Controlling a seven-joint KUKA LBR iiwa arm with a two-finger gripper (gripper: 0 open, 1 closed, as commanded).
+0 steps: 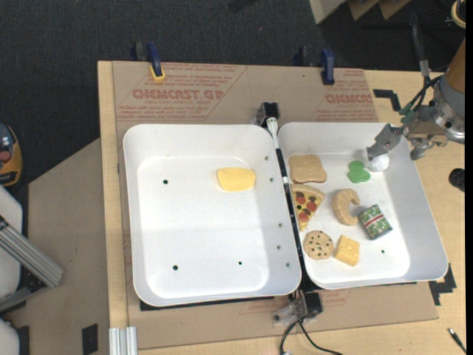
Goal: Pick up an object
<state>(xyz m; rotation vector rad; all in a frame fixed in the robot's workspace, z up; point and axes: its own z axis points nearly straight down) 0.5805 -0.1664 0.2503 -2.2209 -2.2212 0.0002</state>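
Two bins on table, my tool (380, 152) over right bin (421, 220), tip just beside green piece (359, 172), finger state cannot tell, croissant (345, 205) below it.

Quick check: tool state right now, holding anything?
Tool: cannot be told; it sits over the right bin by the green piece, with nothing seen in its grip.

The brown board (222, 87) covering the surface carries red print: "CHEMCAST" followed by letters like "G.P" reads behind the left bin (140, 154), and the same word repeats, cut short, behind the right bin (421, 198). Smaller lines beneath are too blurred to read.
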